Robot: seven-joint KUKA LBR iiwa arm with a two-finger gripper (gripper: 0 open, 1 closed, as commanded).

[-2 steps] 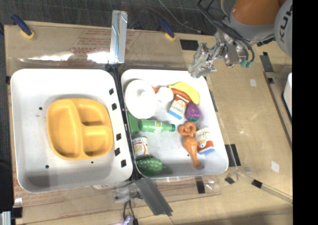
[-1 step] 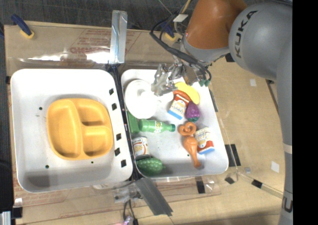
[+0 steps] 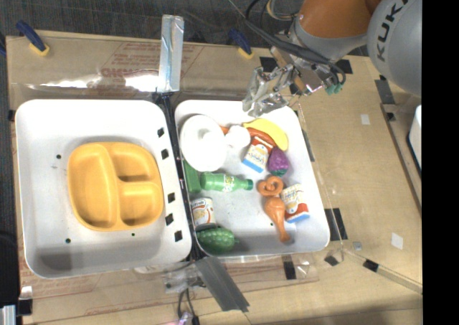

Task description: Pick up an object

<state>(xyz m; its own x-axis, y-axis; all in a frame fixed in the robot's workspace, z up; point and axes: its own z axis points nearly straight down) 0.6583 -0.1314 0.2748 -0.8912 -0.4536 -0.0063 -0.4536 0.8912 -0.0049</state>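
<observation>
Over the back edge of the right bin, the gripper hangs above the rim, metal fingers pointing down toward the clutter, and nothing sits between them. Whether they are spread or pressed together, I cannot tell from this angle; the fingers blur into one bright cluster.

Look at what waits below. The yellow banana lies just under the tool, touching the white plate on one side and crowding the small carton and the purple grapes. Further forward are the green bottle, the pretzel, the chicken leg, the little can and the green pickle. The left bin holds the yellow divided tray, well apart from the action.

Here is the danger as I judge it: the gripper sits right at the bin's wall, so a straight drop could land a finger on the rim rather than inside. Come in a touch forward, and the tight pack around the banana means the fingers may straddle two things at once, or shove the carton aside and close on air. The plate's smooth curved edge looks likely to slip out of any pinch.
</observation>
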